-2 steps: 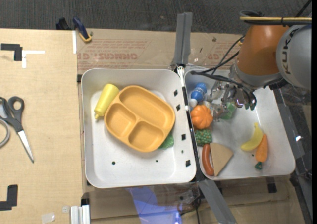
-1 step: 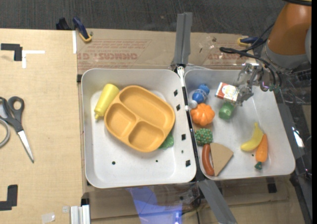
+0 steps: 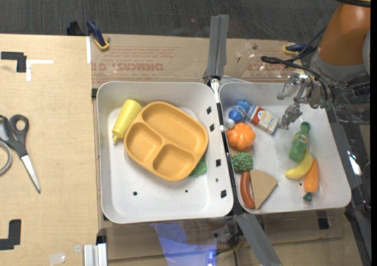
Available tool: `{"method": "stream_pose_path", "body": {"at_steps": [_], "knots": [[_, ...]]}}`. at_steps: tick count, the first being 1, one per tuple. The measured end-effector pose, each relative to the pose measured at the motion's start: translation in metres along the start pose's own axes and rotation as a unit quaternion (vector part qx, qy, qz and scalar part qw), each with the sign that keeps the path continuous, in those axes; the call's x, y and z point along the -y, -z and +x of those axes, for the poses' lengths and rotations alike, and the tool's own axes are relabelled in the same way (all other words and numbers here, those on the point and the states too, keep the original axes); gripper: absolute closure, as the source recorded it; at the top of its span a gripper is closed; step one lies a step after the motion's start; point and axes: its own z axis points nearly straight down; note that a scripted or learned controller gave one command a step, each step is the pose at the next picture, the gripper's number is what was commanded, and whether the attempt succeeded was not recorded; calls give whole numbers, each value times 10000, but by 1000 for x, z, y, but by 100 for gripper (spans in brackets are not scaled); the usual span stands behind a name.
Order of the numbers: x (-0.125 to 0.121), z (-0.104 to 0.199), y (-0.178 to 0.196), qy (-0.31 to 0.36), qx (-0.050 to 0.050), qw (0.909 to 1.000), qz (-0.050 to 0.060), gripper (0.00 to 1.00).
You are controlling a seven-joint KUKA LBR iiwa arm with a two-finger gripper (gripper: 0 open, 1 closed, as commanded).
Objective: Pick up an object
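The gripper [image 3: 293, 106] hangs over the right bin [image 3: 336, 141] with nothing in it, jaws spread. The green bottle [image 3: 299, 141] lies at its 5 o'clock.

The grey arm with its orange band reaches in from the right, its claw [image 3: 292, 103] pointing down, fingers spread.
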Motion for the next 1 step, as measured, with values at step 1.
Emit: {"method": "stream_pose_path", "body": {"at_steps": [1], "knots": [[2, 66, -52, -77, 66, 9999, 2, 0]]}}
